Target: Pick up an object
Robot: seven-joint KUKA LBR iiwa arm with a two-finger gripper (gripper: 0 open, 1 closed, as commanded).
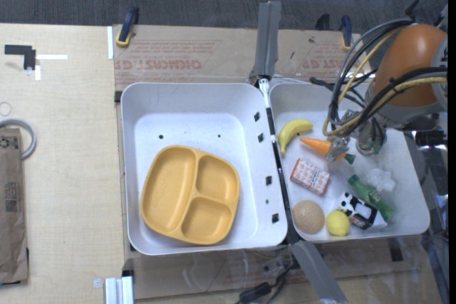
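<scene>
Fingers' gap impossible to tell, gripper [344, 148] low in right bin [406, 224], touching carrot [315, 145], beside banana [293, 132]

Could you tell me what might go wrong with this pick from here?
The gripper sits low at the carrot's thick end, with the banana just beside it, so closing could nudge the carrot away or catch both. The pink box lies close below and could get bumped.

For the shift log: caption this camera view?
Gripper beside carrot in right bin; yellow plate in left bin.
</scene>
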